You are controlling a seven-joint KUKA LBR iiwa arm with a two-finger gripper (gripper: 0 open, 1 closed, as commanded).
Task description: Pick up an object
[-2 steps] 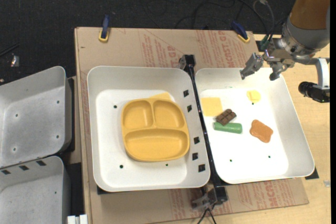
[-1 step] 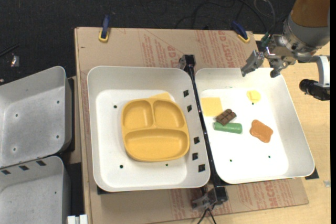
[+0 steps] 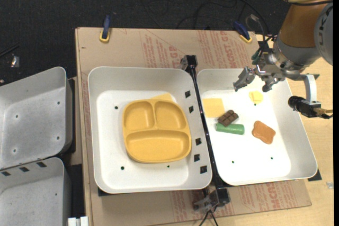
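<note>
Claw [image 3: 255, 82] spread wide, holding nothing | above right bin [image 3: 296, 164] | small yellow piece [image 3: 256, 96] just beneath

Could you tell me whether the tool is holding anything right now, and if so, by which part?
Nothing is held: the tool hangs open above the right bin, with nothing between its fingers.

Yellow divided plate [image 3: 157, 131], brown block [image 3: 228, 117], green piece [image 3: 231, 128], orange piece [image 3: 263, 132], white bins [image 3: 106, 166]

Grey arm [image 3: 296, 55] (orange band above wrist)
</note>
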